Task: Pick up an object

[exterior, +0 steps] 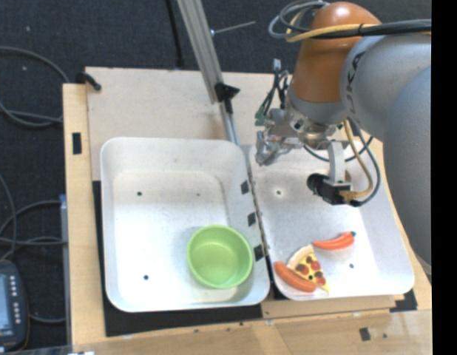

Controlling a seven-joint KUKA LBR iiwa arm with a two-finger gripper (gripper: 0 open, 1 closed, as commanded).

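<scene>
The gripper (267, 152) hangs over the far left corner of the right bin (376, 272), just beside the ridge where the two bins meet. Whether it is open or closed cannot be told from this slant; the wrist and cabling mask it. Nothing is visible in its grasp.

Risks, judged from this position:
- A straight descent here would meet bare bin floor or the shared rim, since no object lies beneath the gripper. A closure at this spot would come up empty.
- The rim is close enough that a small lateral error could put the tool on the divider rather than in the bin.
- The black module (330, 187) hanging off the wrist and the looped cables ride low and could sweep objects when the arm travels toward the near edge.

Candidate objects all lie well apart from the gripper, toward the near side. In the right bin: a carrot (333, 241), a pizza slice (308, 265) and a sausage (293, 277), the last two touching or nearly so, pressed into the near left corner. That crowding and the wall beside them could block a clean grasp. In the left bin (140, 161), a green bowl (219, 255) sits near the near right corner.
</scene>
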